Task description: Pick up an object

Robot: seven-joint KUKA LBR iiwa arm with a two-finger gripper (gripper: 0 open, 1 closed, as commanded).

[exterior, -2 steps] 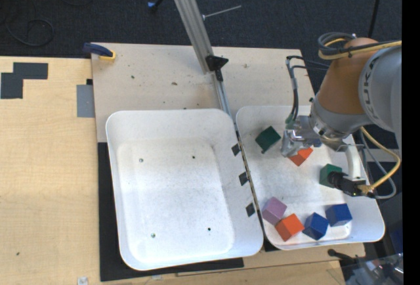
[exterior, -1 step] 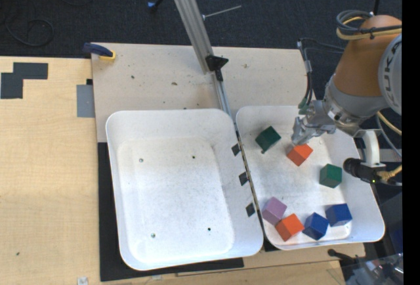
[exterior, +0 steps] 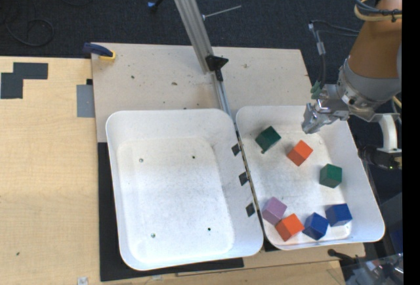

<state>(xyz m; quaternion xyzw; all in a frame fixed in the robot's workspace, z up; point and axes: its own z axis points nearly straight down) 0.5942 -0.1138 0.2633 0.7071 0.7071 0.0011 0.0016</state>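
We saw the pincer (exterior: 315,121) poised over the upper part of the right bin (exterior: 367,224), above the cubes; whether it was open or closed we could not tell, and nothing showed in its grip. The things to pick lay in that bin: a dark green cube (exterior: 268,138) just to the pincer's left, an orange cube (exterior: 300,152) just below it, another green cube (exterior: 331,175) further down, and a crowded row at the bottom edge, namely a purple cube (exterior: 274,209), an orange-red cube (exterior: 289,226) and two blue cubes (exterior: 315,225) (exterior: 338,214). We judged the orange cube the best target; it sat apart from its neighbours and close at hand. We would have centred over it, squared up to its faces, and gone straight down; the crowded row risked nudging its neighbours. The left bin (exterior: 125,126) held no cubes.
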